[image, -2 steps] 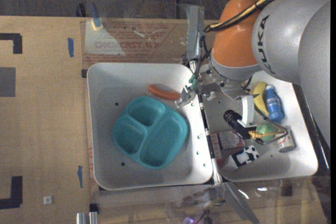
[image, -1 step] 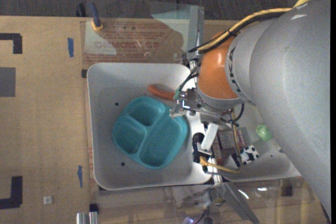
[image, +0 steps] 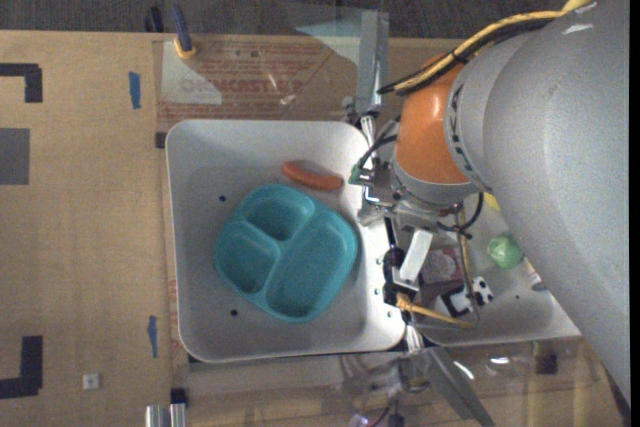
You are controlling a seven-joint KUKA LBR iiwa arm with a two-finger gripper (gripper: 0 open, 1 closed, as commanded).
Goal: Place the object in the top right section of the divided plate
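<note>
The object for this task is not settled from what is showing: several small things are lying in the right bin (image: 540, 310) under the arm (image: 560, 115), among them a green ball-like piece (image: 505, 251), a small black-and-white piece (image: 482, 290) and a yellowish stick (image: 432, 312); which one is meant I cannot tell. The hand (image: 408, 265) is hanging low over the near-left part of that bin, close to the wall shared with the left bin (image: 190, 245), but its tips are lost in clutter and cables, so whether it is spread or closed, or gripping anything, cannot be told. The divided plate (image: 285, 250), teal, is sitting tilted in the middle of the left bin, its three sections bare. An orange sausage-shaped piece (image: 312, 177) is lying just beyond the plate's upper edge, near it but seemingly not touching. Judging by the position, the pick-up stage is in hand: the arm is working over the right bin and nothing is resting on the plate. The next move is calling for a secure hold on one item, a lift clear of the bin wall, then a carry leftward across to the plate's upper right section (image: 330, 250), with a low release so the item is not rolling out. The tabletop (image: 80, 215) around the bins is plain cardboard-brown.
</note>
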